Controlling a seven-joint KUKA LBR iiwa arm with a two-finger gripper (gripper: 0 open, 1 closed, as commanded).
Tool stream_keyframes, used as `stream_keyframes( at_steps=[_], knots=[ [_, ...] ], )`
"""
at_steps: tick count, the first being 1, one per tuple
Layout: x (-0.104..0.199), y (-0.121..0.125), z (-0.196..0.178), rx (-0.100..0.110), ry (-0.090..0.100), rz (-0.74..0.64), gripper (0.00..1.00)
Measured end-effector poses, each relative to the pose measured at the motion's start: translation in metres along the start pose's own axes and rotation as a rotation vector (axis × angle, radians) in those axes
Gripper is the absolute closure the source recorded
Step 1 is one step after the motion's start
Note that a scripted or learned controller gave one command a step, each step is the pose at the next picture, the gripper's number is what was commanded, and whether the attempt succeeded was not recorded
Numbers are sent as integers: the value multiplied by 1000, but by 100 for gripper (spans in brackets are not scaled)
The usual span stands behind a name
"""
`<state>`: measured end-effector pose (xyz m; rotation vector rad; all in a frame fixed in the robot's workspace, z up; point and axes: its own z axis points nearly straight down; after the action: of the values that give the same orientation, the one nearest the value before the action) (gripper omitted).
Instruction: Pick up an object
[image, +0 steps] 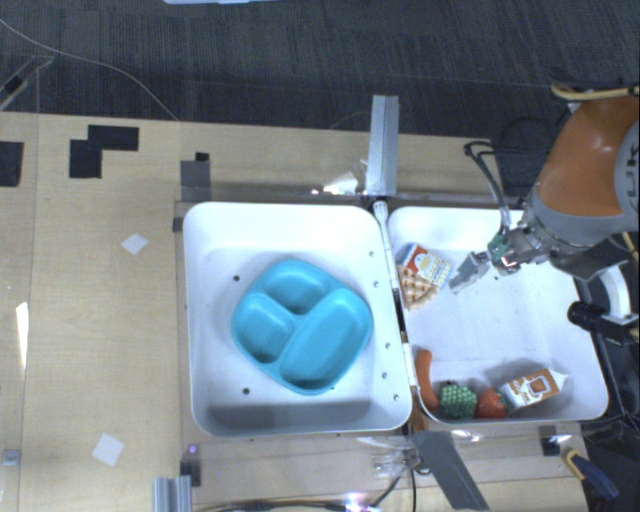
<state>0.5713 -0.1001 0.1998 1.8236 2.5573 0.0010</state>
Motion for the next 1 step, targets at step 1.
stream_keyframes(
  at_steps=[1],
  knots=[
    [9,8,107,-1,0,-50,0]
  ],
)
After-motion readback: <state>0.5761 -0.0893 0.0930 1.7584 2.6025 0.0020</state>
